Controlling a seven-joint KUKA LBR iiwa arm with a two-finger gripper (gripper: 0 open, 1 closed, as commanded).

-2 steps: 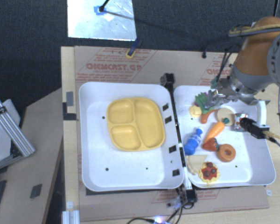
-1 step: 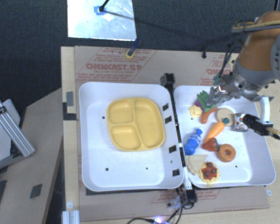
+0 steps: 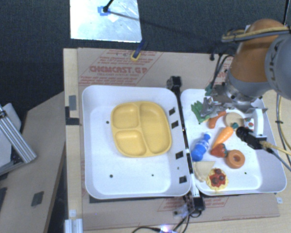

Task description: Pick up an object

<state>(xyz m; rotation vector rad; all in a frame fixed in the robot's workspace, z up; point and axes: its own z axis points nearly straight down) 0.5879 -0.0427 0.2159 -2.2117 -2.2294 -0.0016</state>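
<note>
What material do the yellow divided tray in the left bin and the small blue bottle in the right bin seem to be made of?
The yellow divided tray looks like moulded plastic with a smooth, slightly matte finish: one even colour, rounded compartment ridges. The small blue bottle also looks plastic, probably a toy: saturated blue body, white cap. The image is too coarse to be certain.

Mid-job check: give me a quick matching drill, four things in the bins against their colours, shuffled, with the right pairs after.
Things:
1. divided tray in the left bin
2. bottle
3. carrot
4. doughnut

Colours:
A. orange, long and tapered
B. yellow
C. blue with a white cap
D. brown-orange ring

Pairs: 1-B, 2-C, 3-A, 4-D.
</note>
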